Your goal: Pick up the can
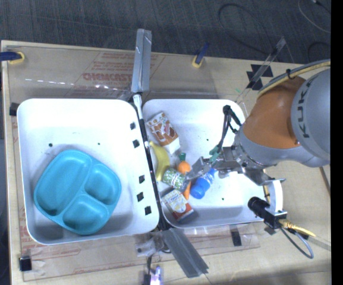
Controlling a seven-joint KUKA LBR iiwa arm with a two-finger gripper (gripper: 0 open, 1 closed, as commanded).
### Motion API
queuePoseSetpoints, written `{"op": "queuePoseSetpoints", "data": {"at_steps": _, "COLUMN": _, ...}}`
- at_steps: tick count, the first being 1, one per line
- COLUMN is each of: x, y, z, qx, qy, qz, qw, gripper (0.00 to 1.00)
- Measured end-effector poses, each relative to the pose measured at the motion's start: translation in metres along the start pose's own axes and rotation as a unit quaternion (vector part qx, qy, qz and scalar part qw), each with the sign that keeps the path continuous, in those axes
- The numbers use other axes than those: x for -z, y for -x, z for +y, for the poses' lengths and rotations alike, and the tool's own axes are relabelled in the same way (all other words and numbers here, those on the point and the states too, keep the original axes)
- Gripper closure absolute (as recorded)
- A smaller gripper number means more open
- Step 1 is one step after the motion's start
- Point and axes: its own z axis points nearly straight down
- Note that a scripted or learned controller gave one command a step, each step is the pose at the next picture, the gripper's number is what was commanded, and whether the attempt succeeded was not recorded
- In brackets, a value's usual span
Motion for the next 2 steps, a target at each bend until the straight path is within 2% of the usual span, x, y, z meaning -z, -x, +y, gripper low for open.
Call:
{"op": "queuePoseSetpoints", "data": {"at_steps": 1, "x": -0.054, "y": 0.03, "z": 0.121, "qx": -0.1, "qy": 0.0, "qz": 0.0, "qw": 0.995, "gripper": 0.0}}
{"op": "queuePoseSetpoints", "data": {"at_steps": 2, "x": -0.094, "y": -0.011, "z": 0.092, "qx": -0.114, "qy": 0.0, "qz": 0.0, "qw": 0.9935, "gripper": 0.0}}
